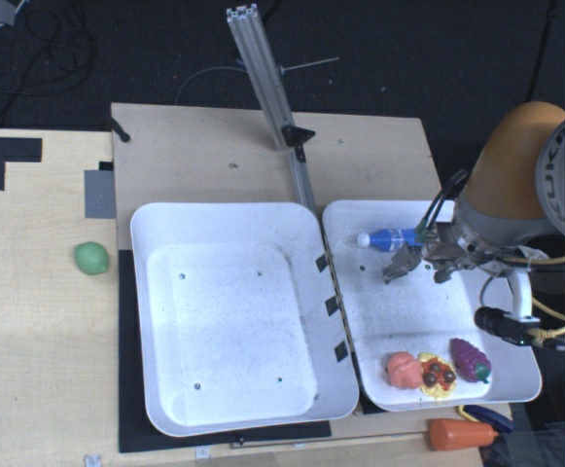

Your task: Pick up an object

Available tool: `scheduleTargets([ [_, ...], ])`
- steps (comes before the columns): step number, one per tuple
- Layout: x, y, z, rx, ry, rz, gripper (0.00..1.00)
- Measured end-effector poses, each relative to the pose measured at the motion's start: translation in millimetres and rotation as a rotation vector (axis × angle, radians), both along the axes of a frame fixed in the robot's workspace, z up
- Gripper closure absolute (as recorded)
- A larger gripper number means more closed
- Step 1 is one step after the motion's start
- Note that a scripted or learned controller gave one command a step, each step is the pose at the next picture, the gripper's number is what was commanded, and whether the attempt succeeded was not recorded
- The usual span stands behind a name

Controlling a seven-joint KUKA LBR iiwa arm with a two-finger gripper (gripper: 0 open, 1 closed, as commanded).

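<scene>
Beside gripper (420, 265), bottle (389, 239) lengthwise, cap leftward

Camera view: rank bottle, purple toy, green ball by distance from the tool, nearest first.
From the tool:
1. Bottle, right bin's far end, right beside it.
2. Purple toy, same bin's near edge.
3. Green ball, on the bench left of both bins.

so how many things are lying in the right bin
4. A blue bottle lies at the far end beside the gripper. Along the near edge sit a pink toy, a yellow-red toy and a purple toy. The arm may hide more.
</scene>
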State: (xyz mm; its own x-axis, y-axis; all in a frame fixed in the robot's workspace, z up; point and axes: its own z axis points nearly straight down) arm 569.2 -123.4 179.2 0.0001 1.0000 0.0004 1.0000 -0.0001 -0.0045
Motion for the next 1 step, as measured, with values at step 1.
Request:
scheduleTargets([
  [1,-5.6,-2.5,-62.0,0.0,0.002,0.0,0.0],
])
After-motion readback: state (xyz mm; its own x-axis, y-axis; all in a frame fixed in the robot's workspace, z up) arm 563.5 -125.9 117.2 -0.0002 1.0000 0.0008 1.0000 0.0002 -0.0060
